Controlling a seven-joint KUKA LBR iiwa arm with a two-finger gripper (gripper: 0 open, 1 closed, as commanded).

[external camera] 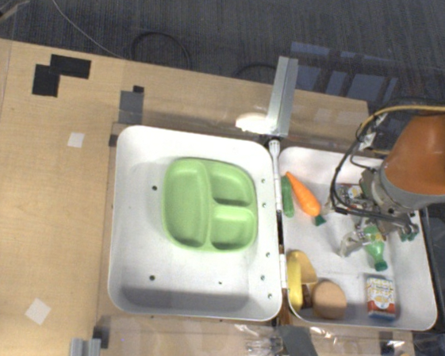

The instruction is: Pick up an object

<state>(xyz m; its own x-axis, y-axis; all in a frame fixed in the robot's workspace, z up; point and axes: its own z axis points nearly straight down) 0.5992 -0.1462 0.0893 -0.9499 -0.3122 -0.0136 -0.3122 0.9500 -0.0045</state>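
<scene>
— Where was the tool [369, 239] at that moment?

— Low in the right bin [424, 304], under the arm's orange band [420, 156]. A small green bottle [375, 254] lay directly beneath it, its long axis running roughly from eleven to five o'clock.

— Was it gripping the bottle?

— I couldn't tell; the wrist hid the fingers, so open or closed is anyone's guess.

— What else was in that bin?

— A carrot [304, 194] at about ten o'clock from the tool, a green pickle-like thing [287, 196] beside it, a banana [297, 276] and a brown ball [330, 299] at seven, and a small carton [380, 297] at six.

— And the left bin [127, 282]?

— It held a green divided tray [208, 204].
</scene>
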